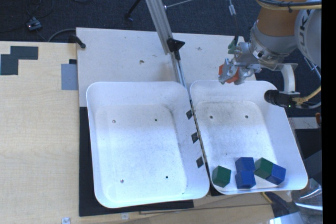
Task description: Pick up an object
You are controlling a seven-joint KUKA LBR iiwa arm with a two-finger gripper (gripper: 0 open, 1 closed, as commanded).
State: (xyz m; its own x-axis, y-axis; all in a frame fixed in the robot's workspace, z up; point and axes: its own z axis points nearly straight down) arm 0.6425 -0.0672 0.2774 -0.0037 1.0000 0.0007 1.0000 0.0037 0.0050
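The grey arm with the orange band reaches in from the right, and its two-finger gripper (232, 75) hangs over the far rim of the right-hand shallow white plastic bin (273, 128), well apart from anything it could pick. Whether the pincer is released or clenched cannot be told from this slanted view; the reddish parts at its tip are too small and cluttered to read, and nothing recognisable as a block sits there. The candidates all lie huddled at the near edge of the same bin: a dark green cube (221, 175) standing a little to the left, two blue cubes (244, 164) (245, 180) touching each other, a second green cube (263, 167) just beside them, and a further blue cube (276, 173) at the right end of the cluster. The left-hand white bin (136, 144) holds no blocks. Judged from this, the pick has not yet been made: the approach, the descent onto one cube, the closing and the lift all appear to remain.
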